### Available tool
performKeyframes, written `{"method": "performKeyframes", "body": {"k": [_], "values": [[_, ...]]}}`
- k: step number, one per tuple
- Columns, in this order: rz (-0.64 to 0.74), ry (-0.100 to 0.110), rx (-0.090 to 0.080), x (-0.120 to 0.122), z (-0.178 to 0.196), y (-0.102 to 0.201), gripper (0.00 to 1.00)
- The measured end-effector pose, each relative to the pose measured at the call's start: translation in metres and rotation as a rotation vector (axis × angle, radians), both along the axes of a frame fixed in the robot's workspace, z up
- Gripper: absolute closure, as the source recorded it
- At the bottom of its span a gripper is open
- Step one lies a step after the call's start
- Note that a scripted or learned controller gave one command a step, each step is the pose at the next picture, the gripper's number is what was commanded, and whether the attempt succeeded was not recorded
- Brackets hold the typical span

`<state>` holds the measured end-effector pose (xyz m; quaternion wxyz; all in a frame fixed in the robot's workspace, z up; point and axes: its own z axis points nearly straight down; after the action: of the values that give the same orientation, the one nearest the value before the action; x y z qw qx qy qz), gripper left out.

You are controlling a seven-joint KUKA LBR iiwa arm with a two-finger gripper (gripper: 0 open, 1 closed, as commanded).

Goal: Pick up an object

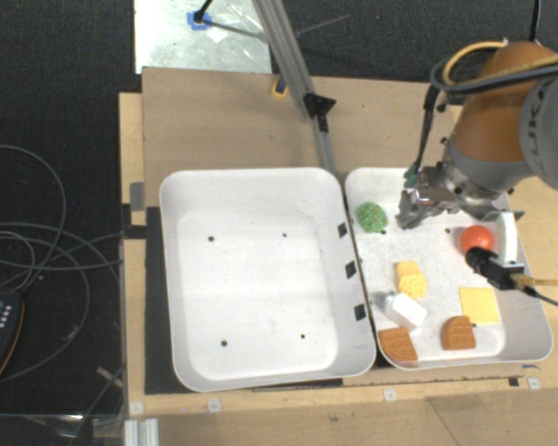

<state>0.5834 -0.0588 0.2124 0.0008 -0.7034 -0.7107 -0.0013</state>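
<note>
The left bin [251, 277] is a smooth white tray. In the right bin [539, 337], a knobbly green ball [371, 216] lies just left of the gripper [411, 214], whose grip I cannot tell. Judging by this, the approach is under way; next comes descending squarely onto one object.

One fixed camera looks down from above at a slant, far enough back to take in the whole worktop [223, 128]. The left bin [260, 277] sits near the frame's centre, the right bin [530, 333] toward 4 o'clock. The arm [511, 100] enters from 2 o'clock. Dark floor with cables lies at 9 o'clock.
</note>
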Motion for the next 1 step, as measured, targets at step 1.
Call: {"method": "performKeyframes", "body": {"k": [1], "values": [[0.001,0.001,0.0,-0.0154,0.011,0.0544,1.0]]}}
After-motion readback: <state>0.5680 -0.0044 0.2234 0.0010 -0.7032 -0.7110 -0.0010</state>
